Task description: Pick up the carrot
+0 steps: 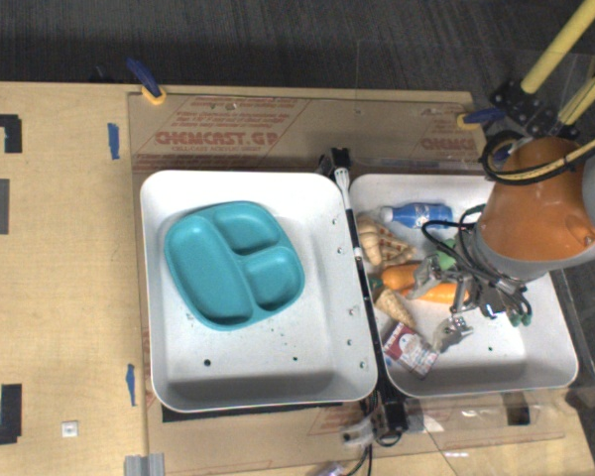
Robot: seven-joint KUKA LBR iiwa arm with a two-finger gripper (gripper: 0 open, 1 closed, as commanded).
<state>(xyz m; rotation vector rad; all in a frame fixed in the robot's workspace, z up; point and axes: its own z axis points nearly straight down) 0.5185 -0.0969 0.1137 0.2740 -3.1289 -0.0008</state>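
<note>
The carrot (pixel 401 278) is an orange piece lying in the right bin (pixel 535 360), near its left side among other small items. A second orange piece (pixel 438 293) lies just right of it, partly under the wrist cabling. My gripper (pixel 458 320) hangs low over the bin's middle, just right of and below these orange pieces. The arm's orange band (pixel 535 201) and cables hide the bin's upper right part. I cannot tell whether anything sits in the gripper.
A blue and white bottle (pixel 416 214) lies at the back of the right bin, with beige food pieces (pixel 374 241) and a red-printed packet (pixel 409 350) along its left wall. The left bin (pixel 178 365) holds a teal divided tray (pixel 233 263).
</note>
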